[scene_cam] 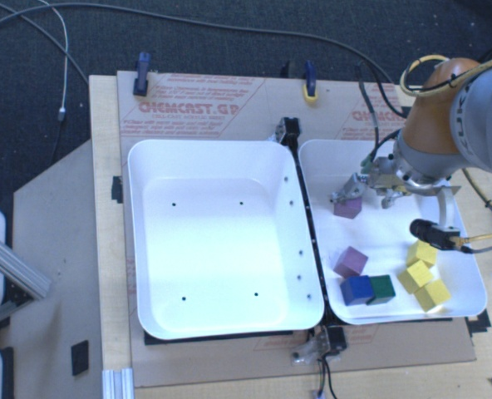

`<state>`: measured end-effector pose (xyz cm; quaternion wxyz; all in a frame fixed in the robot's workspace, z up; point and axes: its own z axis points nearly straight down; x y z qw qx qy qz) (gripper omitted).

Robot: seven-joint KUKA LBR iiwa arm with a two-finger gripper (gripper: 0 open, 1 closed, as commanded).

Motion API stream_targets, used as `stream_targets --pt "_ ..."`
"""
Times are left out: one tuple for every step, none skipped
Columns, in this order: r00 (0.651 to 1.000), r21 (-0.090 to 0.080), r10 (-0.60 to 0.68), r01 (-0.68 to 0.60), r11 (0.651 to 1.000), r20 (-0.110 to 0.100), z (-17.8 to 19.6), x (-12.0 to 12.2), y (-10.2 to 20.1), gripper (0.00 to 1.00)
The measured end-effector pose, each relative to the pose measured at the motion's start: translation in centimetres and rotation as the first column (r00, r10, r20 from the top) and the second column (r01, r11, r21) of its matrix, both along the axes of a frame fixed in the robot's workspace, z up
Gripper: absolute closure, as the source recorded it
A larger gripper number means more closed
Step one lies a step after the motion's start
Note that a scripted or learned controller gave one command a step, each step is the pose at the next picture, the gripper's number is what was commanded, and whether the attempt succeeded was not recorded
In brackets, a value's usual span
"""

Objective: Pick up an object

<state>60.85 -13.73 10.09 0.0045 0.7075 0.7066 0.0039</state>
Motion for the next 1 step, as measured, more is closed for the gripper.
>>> stream_targets --pt "1.0 0.0 -0.001 0.001 1.0 -0.011 -0.58 -0.37 0.15 0.0"
